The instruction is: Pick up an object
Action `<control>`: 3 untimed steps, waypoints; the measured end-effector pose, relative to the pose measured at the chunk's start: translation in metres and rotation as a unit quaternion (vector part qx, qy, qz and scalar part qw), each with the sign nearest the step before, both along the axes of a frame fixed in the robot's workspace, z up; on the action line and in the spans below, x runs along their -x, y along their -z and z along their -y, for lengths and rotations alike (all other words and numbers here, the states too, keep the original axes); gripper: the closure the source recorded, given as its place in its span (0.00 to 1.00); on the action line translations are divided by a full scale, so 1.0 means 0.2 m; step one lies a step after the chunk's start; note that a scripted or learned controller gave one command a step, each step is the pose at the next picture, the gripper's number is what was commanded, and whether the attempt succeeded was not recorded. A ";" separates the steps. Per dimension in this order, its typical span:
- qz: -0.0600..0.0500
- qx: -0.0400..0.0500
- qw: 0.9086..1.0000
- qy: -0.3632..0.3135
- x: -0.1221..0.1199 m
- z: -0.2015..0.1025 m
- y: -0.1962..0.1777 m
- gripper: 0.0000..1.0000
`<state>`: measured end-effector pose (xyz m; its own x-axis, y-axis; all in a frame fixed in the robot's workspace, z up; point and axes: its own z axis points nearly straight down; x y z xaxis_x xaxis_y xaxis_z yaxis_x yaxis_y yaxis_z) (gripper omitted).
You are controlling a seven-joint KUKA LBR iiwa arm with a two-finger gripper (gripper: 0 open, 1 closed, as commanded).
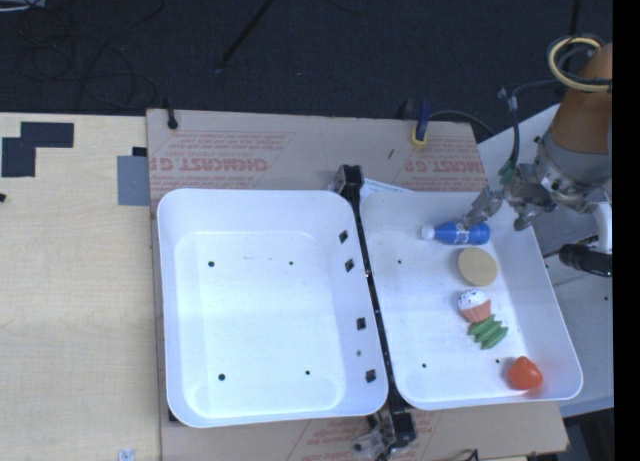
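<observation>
Two jaws, spread wide, nothing between, just above blue bottle (458,234) in rt bin (555,294).

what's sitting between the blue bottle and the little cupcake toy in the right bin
A round tan disc lies between the blue bottle and the cupcake toy, seen in the camera view.

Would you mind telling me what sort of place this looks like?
Probably a robotics lab: a robot arm reaches over two white bins on a cardboard-covered bench, with small toy-like items such as a blue bottle for grasping trials.
</observation>
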<state>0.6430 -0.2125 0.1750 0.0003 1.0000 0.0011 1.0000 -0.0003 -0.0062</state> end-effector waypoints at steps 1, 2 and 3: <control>0.006 0.001 1.000 -0.001 -0.01 0.01 -0.43 0.00; -0.002 -0.001 1.000 0.000 0.00 0.00 0.07 0.00; 0.006 0.002 1.000 -0.001 -0.01 0.01 -0.41 0.00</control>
<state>0.6449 -0.2140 0.2576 -0.0018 1.0000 -0.0024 1.0000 0.0018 0.0064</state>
